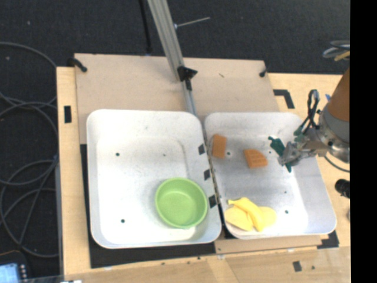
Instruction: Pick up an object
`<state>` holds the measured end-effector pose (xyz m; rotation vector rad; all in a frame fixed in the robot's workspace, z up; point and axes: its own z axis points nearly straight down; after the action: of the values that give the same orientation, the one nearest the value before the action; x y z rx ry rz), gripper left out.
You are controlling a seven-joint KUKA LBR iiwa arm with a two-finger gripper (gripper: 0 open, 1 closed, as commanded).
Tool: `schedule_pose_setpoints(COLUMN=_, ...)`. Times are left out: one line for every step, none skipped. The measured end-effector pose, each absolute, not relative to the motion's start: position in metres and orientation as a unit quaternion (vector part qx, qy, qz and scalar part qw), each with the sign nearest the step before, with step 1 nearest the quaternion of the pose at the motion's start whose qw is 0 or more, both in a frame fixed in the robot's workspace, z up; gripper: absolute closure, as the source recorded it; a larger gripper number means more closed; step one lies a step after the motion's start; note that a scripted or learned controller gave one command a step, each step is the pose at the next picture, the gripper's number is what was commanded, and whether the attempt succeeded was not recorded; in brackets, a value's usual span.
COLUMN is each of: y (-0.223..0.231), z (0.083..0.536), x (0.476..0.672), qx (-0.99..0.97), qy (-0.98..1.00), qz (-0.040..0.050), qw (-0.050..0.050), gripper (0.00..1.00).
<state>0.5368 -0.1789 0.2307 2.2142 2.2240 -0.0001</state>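
Note:
Two orange blocks lie in the right bin [306, 205]: one [219, 147] near its left wall, the other [255, 158] toward the middle. A yellow banana-like piece [252, 214] rests at the bin's front edge. A green bowl [181, 202] sits in the left bin [118, 158] at its front right. My gripper [281, 152] hangs over the right bin, just right of the second orange block, with dark green fingers spread apart and nothing between them.
A slanted metal pole [168, 34] rises from the bench behind the bins. The divider between the bins carries small black clips [207, 174]. Cables lie on the dark floor at the left.

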Motion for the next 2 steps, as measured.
schedule_pose_setpoints(y=-0.132, z=0.223, x=0.56, qx=0.705, qy=0.709, qz=0.0007, qw=0.001, gripper=1.0)
schedule_pose_setpoints(y=-0.074, z=0.228, x=0.586, qx=0.704, qy=0.71, qz=0.0015, qw=0.001, gripper=1.0)
